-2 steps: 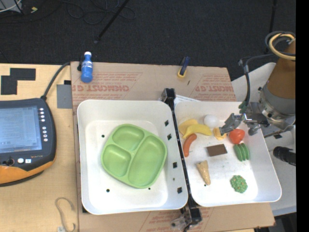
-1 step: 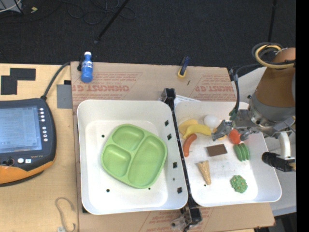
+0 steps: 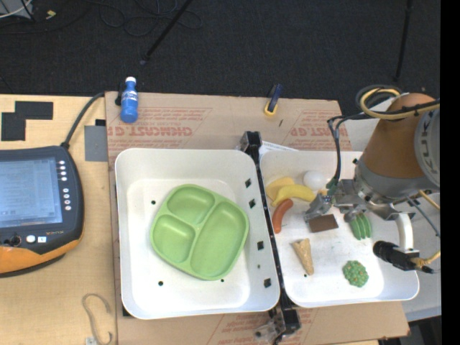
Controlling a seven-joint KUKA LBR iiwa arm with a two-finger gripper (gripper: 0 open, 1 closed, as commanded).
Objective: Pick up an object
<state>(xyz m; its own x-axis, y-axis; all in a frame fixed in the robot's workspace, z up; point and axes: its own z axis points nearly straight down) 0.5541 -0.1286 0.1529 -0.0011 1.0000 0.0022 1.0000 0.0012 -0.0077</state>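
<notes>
A glossy green sectioned plate (image 3: 200, 230) lies in the left bin (image 3: 136, 192). In the right bin (image 3: 402, 287): a curved yellow banana (image 3: 287, 190), red chili (image 3: 282, 214), ridged ice-cream cone (image 3: 304, 255), flat brown square (image 3: 321, 223), and bumpy broccoli (image 3: 355, 273). The gripper (image 3: 321, 205) hovers over the brown square; whether the claw is spread, I cannot tell.

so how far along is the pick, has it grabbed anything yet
Done: the arm has reached over the right bin. In hand: the gripper sits low over the brown block, nothing visibly between its fingers. Left: the grasp and lift; the banana, cone and broccoli lie untouched.
</notes>
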